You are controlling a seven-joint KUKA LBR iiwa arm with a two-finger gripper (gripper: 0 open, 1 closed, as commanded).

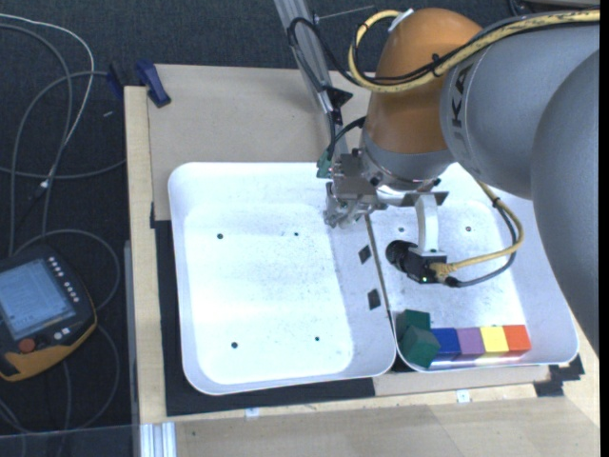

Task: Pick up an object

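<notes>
Tool (339,212) hanging over the divide between both bins, finger state impossible to tell. Green block (417,336) and multicoloured bar (481,340) sitting in right bin (542,312).

From my station the arm (533,93) runs off frame at top and right; its bulk covers much of the right bin (542,336); the gripper (344,208) is too small to read; the pendant (38,312) is cropped at left.
</notes>
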